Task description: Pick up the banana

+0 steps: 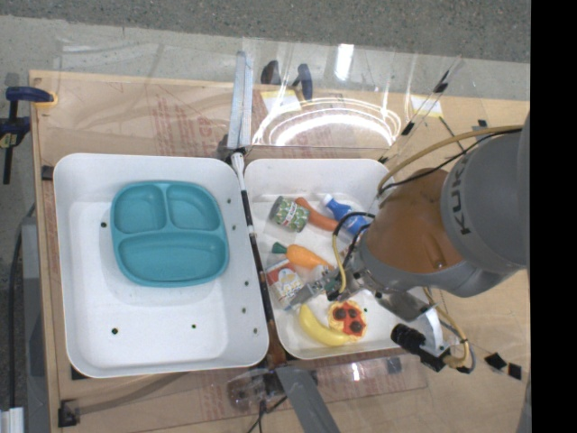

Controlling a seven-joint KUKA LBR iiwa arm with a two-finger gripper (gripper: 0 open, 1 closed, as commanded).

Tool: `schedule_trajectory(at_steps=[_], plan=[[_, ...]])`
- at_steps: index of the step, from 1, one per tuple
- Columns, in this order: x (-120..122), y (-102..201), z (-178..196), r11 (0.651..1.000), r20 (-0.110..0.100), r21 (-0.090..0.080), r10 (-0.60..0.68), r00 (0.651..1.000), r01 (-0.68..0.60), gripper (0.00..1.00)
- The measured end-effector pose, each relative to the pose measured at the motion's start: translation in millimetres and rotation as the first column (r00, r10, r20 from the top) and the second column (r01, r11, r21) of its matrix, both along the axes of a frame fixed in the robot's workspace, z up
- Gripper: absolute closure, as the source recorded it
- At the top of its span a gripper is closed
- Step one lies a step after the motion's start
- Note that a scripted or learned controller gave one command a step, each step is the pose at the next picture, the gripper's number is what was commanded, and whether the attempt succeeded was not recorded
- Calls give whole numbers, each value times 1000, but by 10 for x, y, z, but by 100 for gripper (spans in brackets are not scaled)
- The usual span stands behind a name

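My wrist (pixel 410 237) hangs over the right bin (pixel 261 174) and blocks most of its right half. The banana (pixel 320 327) sits near the front wall, with a pizza toy (pixel 348 319) touching its right end and a wrapper (pixel 290 287) just behind it, so it's tight on both of those sides. The carrot (pixel 306 257), can (pixel 288 213) and blue thing (pixel 339 209) crowd the middle and back. Over in the left bin (pixel 90 332) the teal plate (pixel 169 233) takes up the back, leaving bare floor along the front
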State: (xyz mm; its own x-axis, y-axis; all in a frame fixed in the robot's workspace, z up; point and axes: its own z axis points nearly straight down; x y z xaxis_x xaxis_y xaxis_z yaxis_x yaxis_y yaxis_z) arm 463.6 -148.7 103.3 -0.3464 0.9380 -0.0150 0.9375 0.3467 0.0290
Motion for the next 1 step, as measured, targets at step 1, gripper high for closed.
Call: schedule_trajectory(at_steps=[1], plan=[[-99, 133, 192, 997, -29, 3, 71, 997, -71, 0]])
